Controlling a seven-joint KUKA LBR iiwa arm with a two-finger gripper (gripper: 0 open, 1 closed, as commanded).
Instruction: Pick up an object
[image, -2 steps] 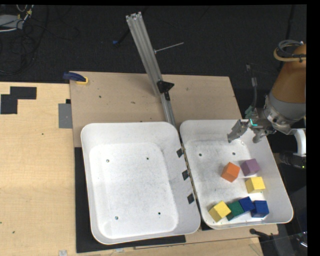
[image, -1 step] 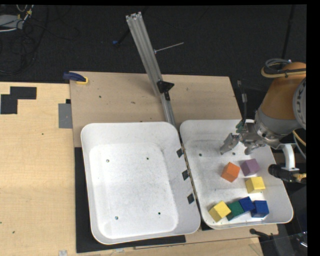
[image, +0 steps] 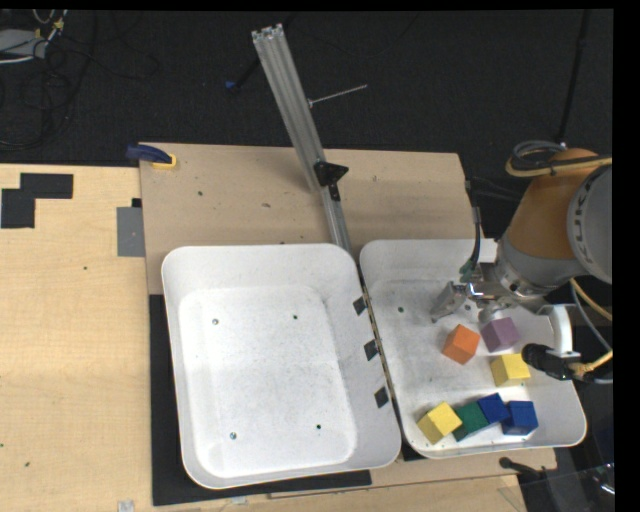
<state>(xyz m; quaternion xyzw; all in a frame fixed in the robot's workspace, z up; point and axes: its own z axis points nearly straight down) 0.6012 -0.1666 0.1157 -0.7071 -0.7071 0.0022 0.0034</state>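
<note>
The two-finger gripper (image: 462, 298), jaws spread wide and holding nothing, hovers in the right white bin (image: 400, 262); the approach is under way. The small orange cube (image: 461, 343) sits just at its six o'clock, so descending and closing come next.

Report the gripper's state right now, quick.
Gripper: cannot be told; it is low in the right bin, just above the orange block.

1. The arm (image: 590, 235) is showing a rounded grey shell with a broad orange band above the wrist.
2. A cable (image: 540, 155) is looping over its top.
3. The gripper (image: 462, 293) is showing pale metal parts.
</note>
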